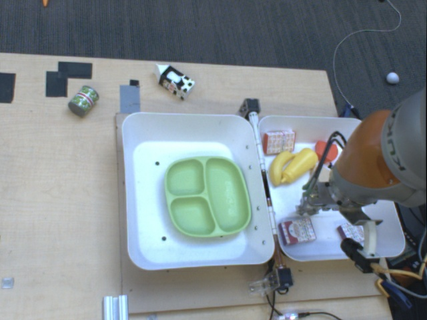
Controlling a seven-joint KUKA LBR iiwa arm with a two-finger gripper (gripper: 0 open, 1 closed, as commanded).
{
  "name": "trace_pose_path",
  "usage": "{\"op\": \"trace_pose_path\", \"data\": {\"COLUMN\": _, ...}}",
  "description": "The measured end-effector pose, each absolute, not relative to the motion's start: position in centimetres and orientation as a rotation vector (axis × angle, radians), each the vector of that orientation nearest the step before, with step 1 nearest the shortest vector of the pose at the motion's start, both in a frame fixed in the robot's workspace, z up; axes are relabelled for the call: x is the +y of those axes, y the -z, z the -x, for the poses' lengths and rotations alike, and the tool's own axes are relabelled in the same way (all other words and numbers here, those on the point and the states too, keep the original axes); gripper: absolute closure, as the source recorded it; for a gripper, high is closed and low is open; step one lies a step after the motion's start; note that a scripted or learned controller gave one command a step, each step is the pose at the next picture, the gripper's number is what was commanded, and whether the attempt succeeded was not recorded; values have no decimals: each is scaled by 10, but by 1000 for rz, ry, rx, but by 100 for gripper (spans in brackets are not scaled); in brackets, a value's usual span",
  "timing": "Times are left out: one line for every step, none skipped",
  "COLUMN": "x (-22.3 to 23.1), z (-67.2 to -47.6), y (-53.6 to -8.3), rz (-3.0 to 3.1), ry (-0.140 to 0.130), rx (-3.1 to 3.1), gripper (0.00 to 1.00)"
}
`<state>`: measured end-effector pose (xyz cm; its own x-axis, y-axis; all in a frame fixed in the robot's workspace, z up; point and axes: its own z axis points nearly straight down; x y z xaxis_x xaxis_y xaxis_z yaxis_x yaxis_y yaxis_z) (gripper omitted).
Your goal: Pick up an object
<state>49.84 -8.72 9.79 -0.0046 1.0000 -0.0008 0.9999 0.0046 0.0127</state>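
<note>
The fingers (308, 202) hang low in the right bin (393, 242), under the grey wrist and its orange band (365, 153); whether they are spread or pressed together cannot be told. Just below them lies a small red and white carton (297, 232), flat on the bin floor, boxy with printed faces. Just above and to the left of them rest two smooth, curved yellow bananas (291, 165), plastic-looking, and beyond those a small red and white box (279, 141). An orange-red piece (325, 149) shows beside the bananas. To the right, near the arm, lies another small printed packet (351, 233). Well to the left, the other bin (133, 199) holds a pale green divided tray (207, 197) with three rounded compartments. Both bins sit on a light wooden tabletop (60, 199).
</note>
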Motion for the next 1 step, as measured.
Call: {"op": "trace_pose_path", "data": {"x": -87, "z": -498, "y": -98, "rz": -2211, "ry": -13, "rx": 2219, "gripper": 0}}
